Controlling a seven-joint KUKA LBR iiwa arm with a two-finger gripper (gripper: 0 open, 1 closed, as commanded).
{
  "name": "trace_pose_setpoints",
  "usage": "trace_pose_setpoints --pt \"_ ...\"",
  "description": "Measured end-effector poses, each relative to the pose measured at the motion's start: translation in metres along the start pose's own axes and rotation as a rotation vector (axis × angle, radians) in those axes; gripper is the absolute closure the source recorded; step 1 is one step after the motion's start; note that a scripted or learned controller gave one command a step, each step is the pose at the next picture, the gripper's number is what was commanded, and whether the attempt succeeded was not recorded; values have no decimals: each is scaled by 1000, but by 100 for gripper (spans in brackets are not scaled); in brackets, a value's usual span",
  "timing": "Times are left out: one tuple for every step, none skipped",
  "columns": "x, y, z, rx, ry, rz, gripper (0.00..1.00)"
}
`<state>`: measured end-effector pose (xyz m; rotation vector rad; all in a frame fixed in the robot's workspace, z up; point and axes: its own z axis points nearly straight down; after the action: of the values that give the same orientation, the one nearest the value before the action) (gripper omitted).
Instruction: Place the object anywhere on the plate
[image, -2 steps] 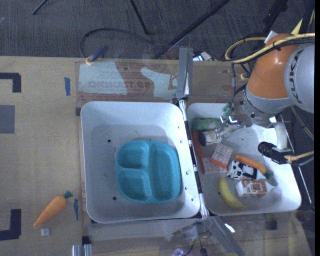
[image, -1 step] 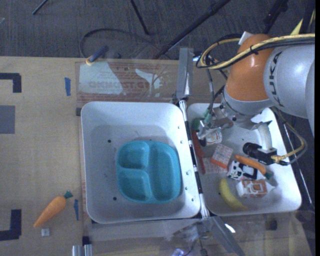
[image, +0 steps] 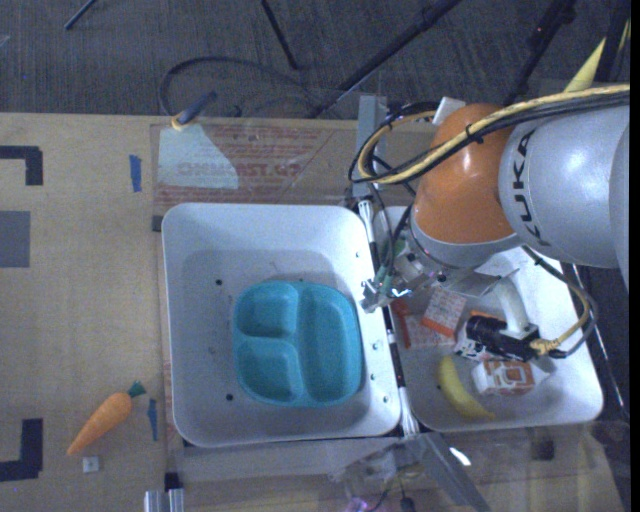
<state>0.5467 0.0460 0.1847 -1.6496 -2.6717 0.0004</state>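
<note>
A blue divided plate (image: 297, 342) lies in the left white bin (image: 190, 250). The right white bin (image: 570, 395) holds a yellow banana (image: 460, 390), an orange and white carton (image: 506, 376) and a red and white packet (image: 441, 311). My gripper (image: 383, 291) hangs over the wall between the two bins, just right of the plate's upper right corner and left of the packet. The orange wrist and grey arm hide much of the right bin's far half. I see nothing clearly held at the gripper's tip.
A toy carrot (image: 100, 421) lies on the wooden bench outside the bins, at the lower left. A clear sheet with red print (image: 240, 160) sits behind the left bin. Blue and black tape marks dot the bench.
</note>
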Motion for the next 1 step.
trace_pose_setpoints --pt "125 -10 -35 0 0 -139 100"
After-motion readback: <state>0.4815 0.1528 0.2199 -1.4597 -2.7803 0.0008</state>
